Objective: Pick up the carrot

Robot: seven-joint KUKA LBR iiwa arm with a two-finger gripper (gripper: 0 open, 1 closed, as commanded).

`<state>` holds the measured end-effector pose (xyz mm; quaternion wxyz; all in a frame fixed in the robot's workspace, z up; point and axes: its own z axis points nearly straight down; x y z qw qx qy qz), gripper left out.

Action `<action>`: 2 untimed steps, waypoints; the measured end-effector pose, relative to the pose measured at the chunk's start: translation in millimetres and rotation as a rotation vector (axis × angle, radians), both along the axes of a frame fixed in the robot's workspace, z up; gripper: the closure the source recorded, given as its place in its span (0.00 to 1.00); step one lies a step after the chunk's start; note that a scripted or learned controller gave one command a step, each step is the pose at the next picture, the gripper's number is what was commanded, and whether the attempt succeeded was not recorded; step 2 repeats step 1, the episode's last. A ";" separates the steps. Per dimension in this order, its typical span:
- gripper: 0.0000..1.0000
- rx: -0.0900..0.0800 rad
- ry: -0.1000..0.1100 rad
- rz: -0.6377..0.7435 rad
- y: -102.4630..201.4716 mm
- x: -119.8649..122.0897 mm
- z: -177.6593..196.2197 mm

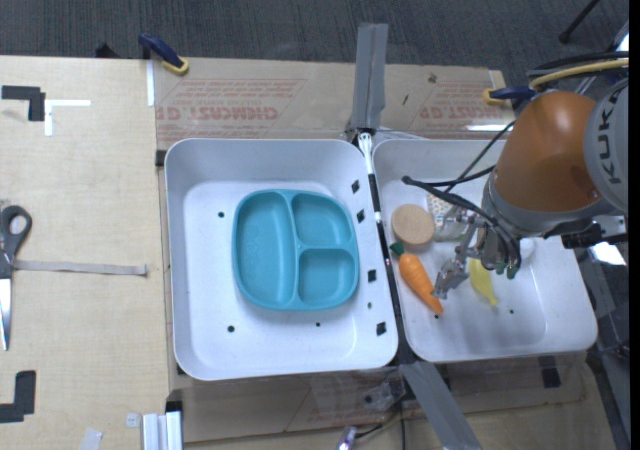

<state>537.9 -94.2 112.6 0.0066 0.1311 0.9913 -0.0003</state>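
Observation:
The carrot (pixel 418 281) is small and orange with a green tip; it lies slantwise on the floor of the right bin (pixel 520 333), near that bin's left wall. My gripper (pixel 452 279) hangs just to the carrot's right, fingers pointing down toward the bin floor. The fingers are apart and nothing sits between them. The arm's orange band (pixel 545 153) looms above and to the right, hiding part of the bin.
A round tan disc (pixel 412 224) rests just above the carrot. A yellow item (pixel 483 283) lies to the gripper's right. The left bin (pixel 190 268) holds a teal divided plate (pixel 296 249). Scissors (pixel 10 238) lie on the bench at far left.

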 end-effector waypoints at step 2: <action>0.00 0.005 0.010 -0.367 -0.9 -27.5 -20.0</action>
